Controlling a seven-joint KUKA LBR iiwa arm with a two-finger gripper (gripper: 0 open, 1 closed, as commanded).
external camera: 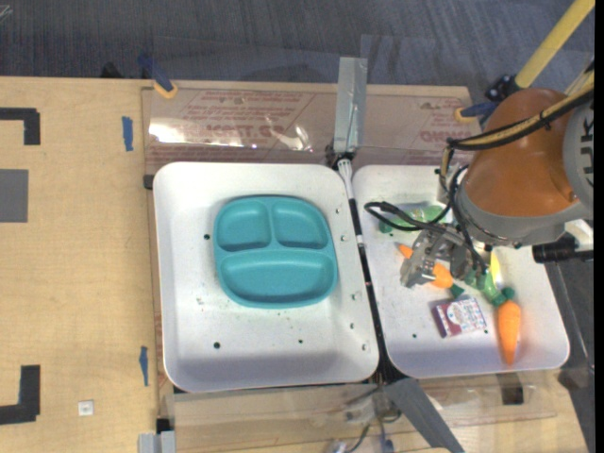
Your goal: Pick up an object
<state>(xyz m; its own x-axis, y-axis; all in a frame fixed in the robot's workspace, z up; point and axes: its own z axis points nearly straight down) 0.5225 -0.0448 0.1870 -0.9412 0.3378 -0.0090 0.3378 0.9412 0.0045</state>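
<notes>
The gripper (429, 264) hangs low inside the right bin (406, 333), but its fingers are a dark tangle from this angle, so I cannot tell how far apart they stand or whether they have something between them. Just below the fingers lies a small orange piece (441, 276), a little farther the purple packet (460, 316), and to the right the toy carrot (509, 328). The teal divided plate (276, 251) sits well apart in the left bin (179, 253).

robot lab, taped plywood bench (75, 253), two white bins (179, 328)
</notes>
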